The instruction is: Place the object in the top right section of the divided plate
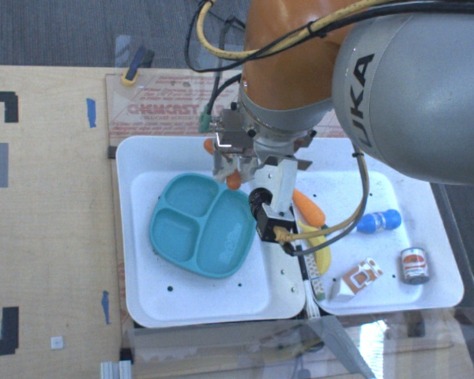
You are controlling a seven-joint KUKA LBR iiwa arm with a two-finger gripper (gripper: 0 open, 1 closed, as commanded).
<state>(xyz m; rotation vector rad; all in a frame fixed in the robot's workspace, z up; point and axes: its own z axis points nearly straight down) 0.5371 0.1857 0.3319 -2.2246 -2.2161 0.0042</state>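
Gripper (pixel 234 172) hung over the divided plate (pixel 201 226)'s upper right rim, small orange object (pixel 234 181) apparently pinched between its 2 fingers though grip unclear, so seemingly mid-carry, next needing a slight shift inward over that section before letting go.
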